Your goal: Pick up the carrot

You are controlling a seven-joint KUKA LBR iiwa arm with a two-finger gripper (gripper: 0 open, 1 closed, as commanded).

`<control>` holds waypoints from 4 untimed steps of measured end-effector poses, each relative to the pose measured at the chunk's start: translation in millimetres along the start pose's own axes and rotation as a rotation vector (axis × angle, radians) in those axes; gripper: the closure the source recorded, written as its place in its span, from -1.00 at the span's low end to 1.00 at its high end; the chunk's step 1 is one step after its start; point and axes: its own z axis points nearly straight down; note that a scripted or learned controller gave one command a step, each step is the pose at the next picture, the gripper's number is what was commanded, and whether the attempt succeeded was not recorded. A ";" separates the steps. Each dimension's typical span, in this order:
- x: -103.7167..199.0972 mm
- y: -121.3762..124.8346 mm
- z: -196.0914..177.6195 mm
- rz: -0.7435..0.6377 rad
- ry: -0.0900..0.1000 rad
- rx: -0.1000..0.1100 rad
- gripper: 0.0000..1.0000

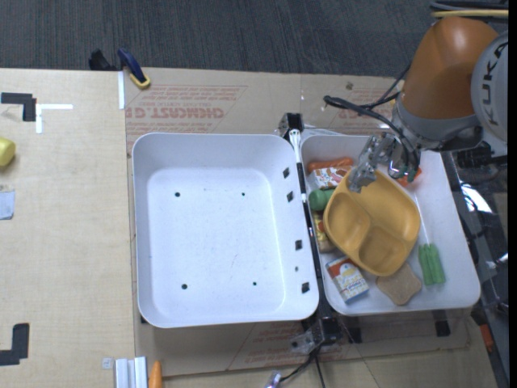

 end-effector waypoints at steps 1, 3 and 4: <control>0.1 0.0 0.3 0.000 0.001 0.000 -1.00; 9.7 -71.2 90.9 -0.099 -0.013 -0.007 -1.00; 40.5 -52.9 85.5 0.013 -0.057 -0.013 -1.00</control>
